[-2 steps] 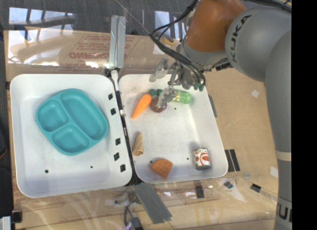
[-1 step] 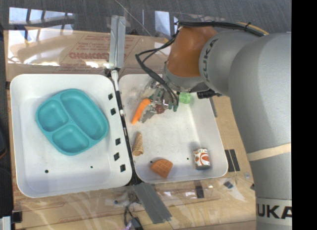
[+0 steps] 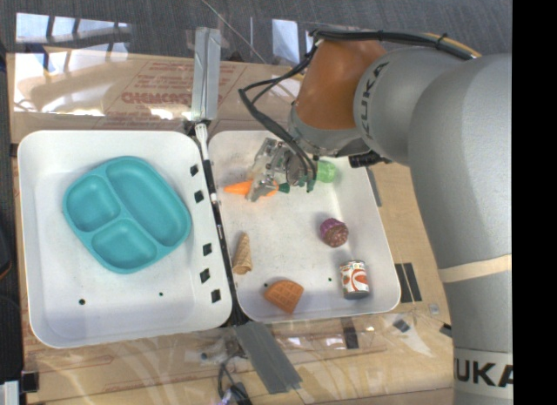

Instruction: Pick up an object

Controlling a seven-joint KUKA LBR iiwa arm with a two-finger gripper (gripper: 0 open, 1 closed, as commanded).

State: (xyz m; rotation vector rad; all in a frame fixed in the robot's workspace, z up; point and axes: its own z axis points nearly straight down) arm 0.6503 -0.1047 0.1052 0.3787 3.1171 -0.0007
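Observation:
My gripper [image 3: 273, 177] hangs low over the far part of the right bin [image 3: 300, 307], under the orange wrist band. An orange carrot [image 3: 240, 189] lies directly at its tip, pointing left, with its right end hidden under the gripper. Whether the gripper is touching the carrot cannot be made out. A small green object [image 3: 326, 171] sits just right of the gripper. Further forward lie a purple round object [image 3: 333, 232], a red and white can [image 3: 352, 279], a tan cone [image 3: 242, 253] and a brown waffle-like piece [image 3: 285, 293].
The left bin [image 3: 43, 307] holds a teal divided plate [image 3: 126, 212]. A ridge with black clips [image 3: 207, 220] separates the two bins. The grey arm [image 3: 435, 133] covers the bench's right side, and cardboard [image 3: 130, 85] lies behind the bins.

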